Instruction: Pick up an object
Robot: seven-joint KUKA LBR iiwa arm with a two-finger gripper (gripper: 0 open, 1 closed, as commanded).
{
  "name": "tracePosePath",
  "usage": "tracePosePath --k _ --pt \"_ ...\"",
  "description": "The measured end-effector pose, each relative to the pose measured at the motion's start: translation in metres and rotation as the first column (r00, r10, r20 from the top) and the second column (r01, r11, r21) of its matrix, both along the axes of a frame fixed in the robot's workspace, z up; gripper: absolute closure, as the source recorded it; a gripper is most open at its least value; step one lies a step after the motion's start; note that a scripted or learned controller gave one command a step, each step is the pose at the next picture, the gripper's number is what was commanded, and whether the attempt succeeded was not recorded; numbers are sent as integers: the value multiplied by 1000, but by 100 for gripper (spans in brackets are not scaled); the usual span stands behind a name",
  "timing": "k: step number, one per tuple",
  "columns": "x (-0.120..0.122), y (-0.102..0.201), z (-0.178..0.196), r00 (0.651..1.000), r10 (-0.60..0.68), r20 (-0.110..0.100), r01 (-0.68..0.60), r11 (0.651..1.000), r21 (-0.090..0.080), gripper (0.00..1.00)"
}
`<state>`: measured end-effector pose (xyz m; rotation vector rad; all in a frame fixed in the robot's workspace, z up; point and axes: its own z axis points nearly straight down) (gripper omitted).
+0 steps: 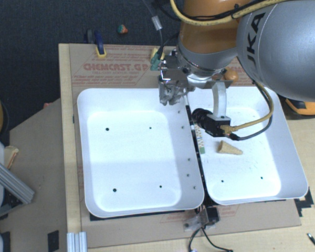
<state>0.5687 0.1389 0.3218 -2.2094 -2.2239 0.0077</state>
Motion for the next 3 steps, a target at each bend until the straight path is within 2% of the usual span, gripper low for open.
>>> tracePosePath --k 1,2,3 --pt "-29 -13 21 1000 -8 5 8 1000 -1 100" --pt "-47 2 66 1000 -4 14 4 1000 1 100" --pt "-92 -15 35 1000 -9 1 9 1000 -3 100"
